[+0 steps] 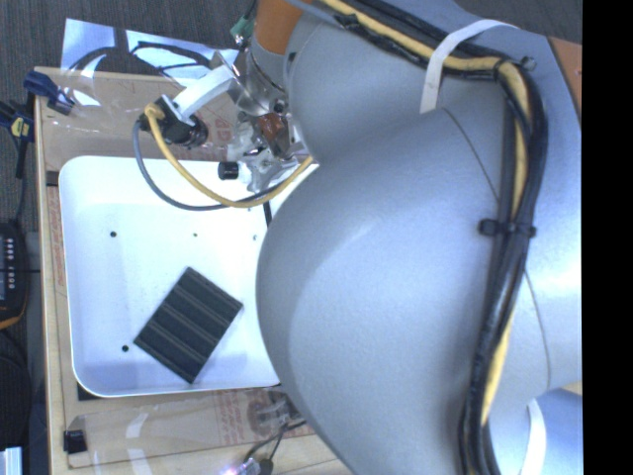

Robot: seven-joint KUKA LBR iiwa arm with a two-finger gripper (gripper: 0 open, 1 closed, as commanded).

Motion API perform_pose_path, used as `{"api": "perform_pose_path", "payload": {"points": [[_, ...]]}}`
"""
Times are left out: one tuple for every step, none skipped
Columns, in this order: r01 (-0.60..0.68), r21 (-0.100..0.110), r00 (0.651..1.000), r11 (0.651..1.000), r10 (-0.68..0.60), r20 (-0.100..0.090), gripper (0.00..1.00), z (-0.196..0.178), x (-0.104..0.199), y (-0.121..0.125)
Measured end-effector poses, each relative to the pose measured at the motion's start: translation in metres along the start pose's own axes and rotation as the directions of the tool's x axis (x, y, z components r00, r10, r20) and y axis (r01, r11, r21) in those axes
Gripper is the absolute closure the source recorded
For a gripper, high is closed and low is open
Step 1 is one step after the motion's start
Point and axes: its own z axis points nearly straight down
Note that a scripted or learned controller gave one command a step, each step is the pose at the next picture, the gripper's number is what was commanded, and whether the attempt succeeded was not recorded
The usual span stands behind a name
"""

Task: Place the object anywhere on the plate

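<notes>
A dark ribbed rectangular plate [189, 324] lies flat and turned at an angle in the lower part of the left white bin [89, 265]. My gripper [259, 163] hangs over the far edge of that bin, well above and to the right of the plate, with a yellow cable looping below it. Small brown and metal parts crowd around the wrist, and I cannot make out any object there. The big grey arm [415, 265] hides the right bin and the right part of the left bin.
The wooden bench edge [45, 216] runs along the left of the bin. A blue clamp [40, 87] and clear plastic sheets [119, 52] lie at the back left. The yellow and black cables [178, 191] dangle over the bin's far part.
</notes>
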Motion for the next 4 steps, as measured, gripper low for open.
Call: {"api": "perform_pose_path", "payload": {"points": [[0.322, 0.003, 0.947, 0.947, -0.322, 0.003, 1.0, -0.105, 0.032, -0.03], [0.543, 0.004, 0.84, 0.84, -0.543, 0.003, 1.0, -0.105, -0.026, -0.001], [0.618, 0.004, 0.786, 0.786, -0.618, 0.005, 1.0, 0.02, -0.07, -0.119], [0.943, 0.003, 0.333, 0.333, -0.943, 0.002, 1.0, 0.046, -0.085, -0.077]]}}
